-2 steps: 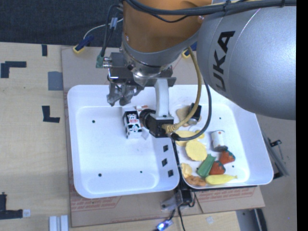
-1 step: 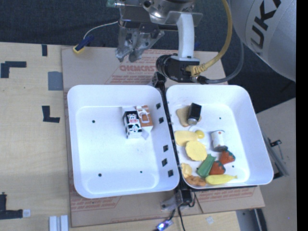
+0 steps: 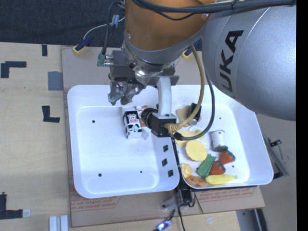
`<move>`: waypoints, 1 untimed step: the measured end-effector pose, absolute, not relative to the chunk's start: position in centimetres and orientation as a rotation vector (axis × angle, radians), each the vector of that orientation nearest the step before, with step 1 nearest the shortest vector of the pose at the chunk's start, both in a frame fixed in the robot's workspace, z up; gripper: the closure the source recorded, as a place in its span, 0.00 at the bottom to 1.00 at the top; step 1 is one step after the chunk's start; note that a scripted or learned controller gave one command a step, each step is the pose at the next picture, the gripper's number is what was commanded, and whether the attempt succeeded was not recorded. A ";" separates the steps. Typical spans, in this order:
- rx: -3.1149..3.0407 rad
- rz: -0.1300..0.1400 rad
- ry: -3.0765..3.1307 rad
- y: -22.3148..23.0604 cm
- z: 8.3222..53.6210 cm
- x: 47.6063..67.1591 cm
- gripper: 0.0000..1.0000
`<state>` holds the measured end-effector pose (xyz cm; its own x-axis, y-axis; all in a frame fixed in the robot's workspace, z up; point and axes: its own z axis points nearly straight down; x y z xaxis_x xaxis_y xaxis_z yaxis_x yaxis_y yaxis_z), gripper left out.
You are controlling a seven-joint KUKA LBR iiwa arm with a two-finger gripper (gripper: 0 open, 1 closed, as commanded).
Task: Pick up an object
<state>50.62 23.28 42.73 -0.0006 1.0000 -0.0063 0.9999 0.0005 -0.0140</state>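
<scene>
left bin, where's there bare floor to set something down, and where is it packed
The left bin has bare floor across its front and left side, bordered by its rim and the small printed box near the back right, under the gripper. The right bin is crowded: yellow slice, green piece, banana and more fill its front.

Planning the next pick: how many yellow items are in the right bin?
3 that I can see: a round yellow slice mid-bin, a banana along the front edge, and a yellow piece near the back, partly behind cables. The arm covers part of the bin, so more may be hidden.
</scene>
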 end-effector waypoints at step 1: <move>-2.220 -0.015 -2.228 23.4 54.1 52.1 1.00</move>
<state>52.09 23.37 54.11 -0.0037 1.0000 0.0043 0.9999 0.0036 0.0095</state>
